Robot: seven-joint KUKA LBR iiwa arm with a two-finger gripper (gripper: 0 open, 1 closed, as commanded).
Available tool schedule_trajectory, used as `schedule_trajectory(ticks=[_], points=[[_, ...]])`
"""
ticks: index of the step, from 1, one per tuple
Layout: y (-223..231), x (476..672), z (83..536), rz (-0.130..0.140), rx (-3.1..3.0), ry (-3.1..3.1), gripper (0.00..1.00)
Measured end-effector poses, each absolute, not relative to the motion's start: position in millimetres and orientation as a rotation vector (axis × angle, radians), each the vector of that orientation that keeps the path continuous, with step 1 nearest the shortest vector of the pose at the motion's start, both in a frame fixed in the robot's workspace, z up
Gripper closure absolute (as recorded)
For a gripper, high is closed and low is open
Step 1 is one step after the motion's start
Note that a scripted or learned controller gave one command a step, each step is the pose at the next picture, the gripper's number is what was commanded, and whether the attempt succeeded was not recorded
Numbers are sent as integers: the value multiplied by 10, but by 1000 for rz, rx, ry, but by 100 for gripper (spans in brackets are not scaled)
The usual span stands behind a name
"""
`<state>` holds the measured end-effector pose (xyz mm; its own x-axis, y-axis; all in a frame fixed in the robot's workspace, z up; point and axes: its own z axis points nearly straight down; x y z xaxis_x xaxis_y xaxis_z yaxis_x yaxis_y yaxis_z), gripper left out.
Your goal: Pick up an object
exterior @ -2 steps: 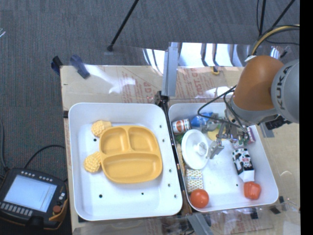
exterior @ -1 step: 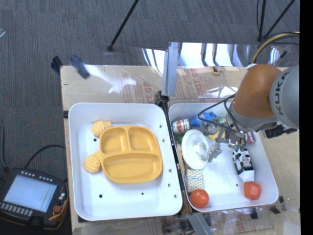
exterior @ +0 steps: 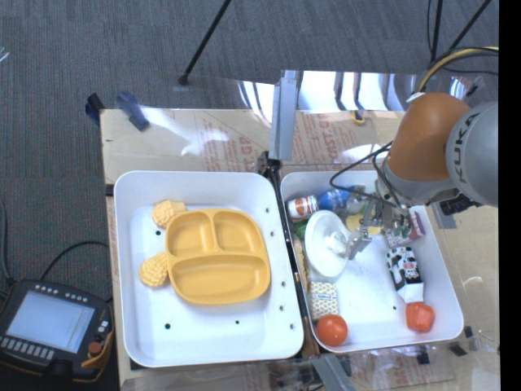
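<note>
Fingers [exterior: 368, 233] of your gripper [exterior: 376, 228] hang over the right bin [exterior: 444, 255], but you cannot tell from this slant whether they are apart or together, and nothing shows between them.

Going left to right: the left bin [exterior: 130, 218] holds a yellow tray [exterior: 218, 256] with three compartments, and two yellow waffle-like pieces, one [exterior: 167, 213] touching its upper left corner, one [exterior: 154, 270] at its lower left edge.

In the right bin, a can [exterior: 302, 208] with a red band lies at the top left beside a blue item [exterior: 334, 198]. A white bowl [exterior: 324, 244] sits tilted just left of the fingers, touching or nearly touching them. Below it lies a patterned packet [exterior: 324, 300], then a red ball [exterior: 331, 330]. A black-and-white carton [exterior: 404, 272] lies right of the gripper, with a second red piece [exterior: 419, 317] below it.

Around the gripper the things crowd close; the arm hides what sits under the wrist.
</note>
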<state>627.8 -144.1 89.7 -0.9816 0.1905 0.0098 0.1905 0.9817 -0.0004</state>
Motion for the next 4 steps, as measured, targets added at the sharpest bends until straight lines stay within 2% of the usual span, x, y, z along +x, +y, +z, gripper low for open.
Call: schedule_trajectory(ticks=[1, 2, 3, 4], points=[[-1419, 6340, 1062, -1, -292, -3138, 100], [-1848, 5670, 868, -1, -989, -2979, 100], [-1848, 5671, 870, 0, -987, -2980, 0], [-1135, 6051, 872, -2, -947, -2995, 0]])
